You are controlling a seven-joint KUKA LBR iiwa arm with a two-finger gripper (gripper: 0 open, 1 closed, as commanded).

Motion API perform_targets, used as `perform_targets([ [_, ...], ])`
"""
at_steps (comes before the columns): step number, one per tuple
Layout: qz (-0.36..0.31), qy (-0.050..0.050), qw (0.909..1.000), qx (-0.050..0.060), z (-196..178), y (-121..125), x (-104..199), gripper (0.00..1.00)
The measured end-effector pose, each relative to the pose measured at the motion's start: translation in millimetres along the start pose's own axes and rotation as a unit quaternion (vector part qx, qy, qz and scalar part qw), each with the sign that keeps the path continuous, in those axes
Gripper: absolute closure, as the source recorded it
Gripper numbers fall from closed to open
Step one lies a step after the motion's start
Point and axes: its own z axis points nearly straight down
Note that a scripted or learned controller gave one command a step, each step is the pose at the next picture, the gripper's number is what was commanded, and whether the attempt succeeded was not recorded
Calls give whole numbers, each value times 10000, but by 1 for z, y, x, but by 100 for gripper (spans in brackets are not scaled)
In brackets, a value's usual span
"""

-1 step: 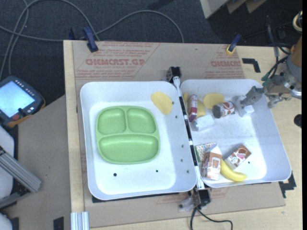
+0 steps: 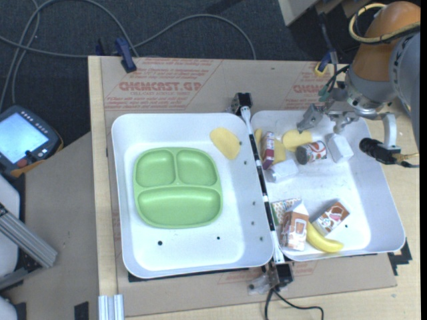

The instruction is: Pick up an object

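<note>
My gripper [image 2: 327, 121] hangs over the far part of the right bin [image 2: 373, 185], and its two fingers [image 2: 309, 119] stand spread apart with nothing between them. Just below the fingertips lie a small can with a red and white label [image 2: 313, 153], a yellow object [image 2: 293, 139] and a white piece [image 2: 340, 146]. To the left, by the bin's wall, a red and white tube [image 2: 268, 148] lies beside a white block [image 2: 283, 171]. At the near end are snack packs [image 2: 292, 223], a brown carton [image 2: 331, 218] and a banana [image 2: 323, 243].
The left bin [image 2: 133, 129] holds a green divided plate [image 2: 177, 186] and a yellow lump [image 2: 225, 143] at its far right corner. Black clamps [image 2: 241, 103] join the bins at the middle seam. A handheld screen [image 2: 21, 139] sits off the bench at left.
</note>
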Motion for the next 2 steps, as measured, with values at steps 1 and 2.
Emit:
perform_targets([
  [1, 2, 4, 10000, 11, 53, -9, 14, 0],
  [2, 10, 2, 10000, 16, 58, -17, 8, 0],
])
